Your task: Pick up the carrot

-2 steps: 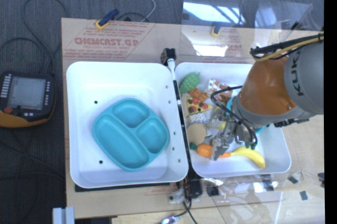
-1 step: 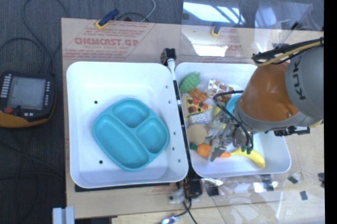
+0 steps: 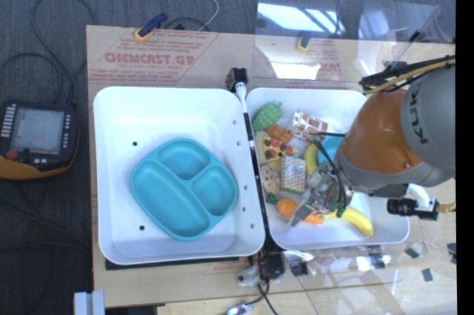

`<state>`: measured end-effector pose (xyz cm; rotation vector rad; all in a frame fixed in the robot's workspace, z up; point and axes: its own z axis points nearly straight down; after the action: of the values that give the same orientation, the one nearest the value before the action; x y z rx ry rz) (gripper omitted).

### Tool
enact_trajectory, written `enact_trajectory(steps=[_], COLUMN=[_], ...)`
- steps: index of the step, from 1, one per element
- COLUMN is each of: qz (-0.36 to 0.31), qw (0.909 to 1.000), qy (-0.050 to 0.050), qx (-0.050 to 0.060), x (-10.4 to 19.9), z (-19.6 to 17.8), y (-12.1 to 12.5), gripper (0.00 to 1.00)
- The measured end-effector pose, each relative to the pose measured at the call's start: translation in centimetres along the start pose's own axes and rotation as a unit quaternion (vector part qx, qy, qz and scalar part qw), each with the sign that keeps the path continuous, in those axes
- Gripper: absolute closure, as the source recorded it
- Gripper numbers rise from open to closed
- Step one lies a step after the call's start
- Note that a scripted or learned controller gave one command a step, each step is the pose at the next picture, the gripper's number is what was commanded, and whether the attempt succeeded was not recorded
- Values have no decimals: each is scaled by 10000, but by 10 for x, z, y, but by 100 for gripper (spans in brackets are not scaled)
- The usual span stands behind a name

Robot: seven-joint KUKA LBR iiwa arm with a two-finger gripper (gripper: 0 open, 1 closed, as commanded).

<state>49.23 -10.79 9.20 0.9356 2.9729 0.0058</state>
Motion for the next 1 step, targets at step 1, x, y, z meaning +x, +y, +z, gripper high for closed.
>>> enact_trajectory(steps=[1], qz=[844], qw=[9964], qy=[-5], qx=[25], x=[7], z=[0], y=[7], gripper=[0])
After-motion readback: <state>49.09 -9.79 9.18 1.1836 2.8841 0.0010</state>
